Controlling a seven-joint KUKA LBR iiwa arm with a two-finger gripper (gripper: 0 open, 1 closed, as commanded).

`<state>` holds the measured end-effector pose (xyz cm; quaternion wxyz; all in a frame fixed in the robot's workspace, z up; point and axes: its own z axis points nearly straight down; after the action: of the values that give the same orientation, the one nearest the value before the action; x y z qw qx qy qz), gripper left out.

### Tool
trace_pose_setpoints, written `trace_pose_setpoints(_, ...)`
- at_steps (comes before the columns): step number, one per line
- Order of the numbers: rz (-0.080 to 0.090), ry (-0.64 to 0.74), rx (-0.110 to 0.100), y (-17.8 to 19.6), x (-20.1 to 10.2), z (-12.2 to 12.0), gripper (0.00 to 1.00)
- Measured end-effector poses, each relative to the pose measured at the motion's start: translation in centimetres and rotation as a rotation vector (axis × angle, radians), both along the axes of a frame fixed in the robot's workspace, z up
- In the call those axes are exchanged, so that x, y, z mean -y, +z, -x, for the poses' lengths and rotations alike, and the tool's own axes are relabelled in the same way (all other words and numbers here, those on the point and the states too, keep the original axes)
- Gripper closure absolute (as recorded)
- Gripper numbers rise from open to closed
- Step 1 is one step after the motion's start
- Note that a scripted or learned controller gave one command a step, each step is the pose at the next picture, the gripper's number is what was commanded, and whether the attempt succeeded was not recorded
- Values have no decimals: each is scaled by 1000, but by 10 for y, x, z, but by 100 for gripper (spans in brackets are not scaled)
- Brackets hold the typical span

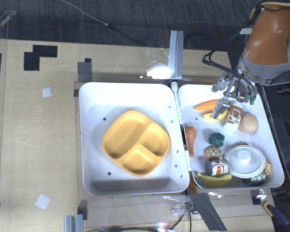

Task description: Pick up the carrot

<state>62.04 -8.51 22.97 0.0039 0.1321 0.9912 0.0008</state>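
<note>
The carrot (206,105) is a short orange piece lying flat near the back of the right bin (275,154), its tip pointing left. My gripper (224,105) hangs low over the bin just to the right of the carrot's thick end, right by it and above a small yellow item (216,115). The arm's orange-banded wrist (268,37) rises behind it at the upper right. Nothing is visibly lifted off the bin floor.
The right bin is crowded: a small carton (234,116), a tan egg-like ball (248,123), a drumstick (190,137), a teal lump (216,139), a white bowl (244,160), a can (219,168) and a banana (213,179). In the left bin (92,105) lies a yellow divided plate (135,141).
</note>
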Motion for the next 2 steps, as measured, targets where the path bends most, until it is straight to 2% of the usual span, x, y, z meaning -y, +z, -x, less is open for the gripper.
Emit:
trace_pose_setpoints(1,-1,-122,0,-43,-21,-32,0)
trace_pose_setpoints(2,1,-24,8,-140,-2,-16,0)
